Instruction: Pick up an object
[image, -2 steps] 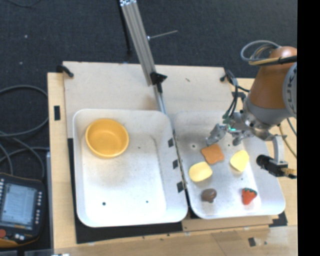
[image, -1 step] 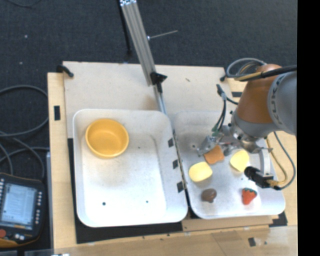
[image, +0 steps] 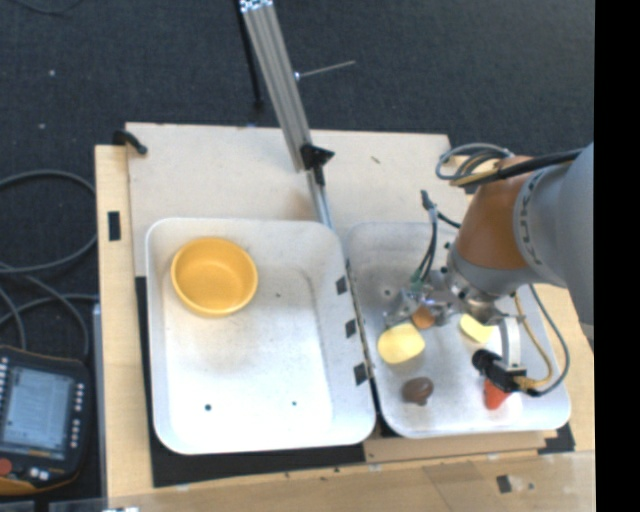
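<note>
No legible text, label, brand, number or sign on any surface in view

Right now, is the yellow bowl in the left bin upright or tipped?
Upright. The round yellow plastic bowl sits in the left white bin with its opening facing up; the full rim and inner floor are visible, and nothing shows inside it.

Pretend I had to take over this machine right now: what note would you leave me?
Gripper: low in the right bin, just above the pale yellow object; fingers too hidden to judge.
Also in that bin: brown lump, red-orange piece, another yellow piece.
Left bin: yellow bowl.
Done: nothing visibly lifted.
Left: grasp and raise one object.
</note>
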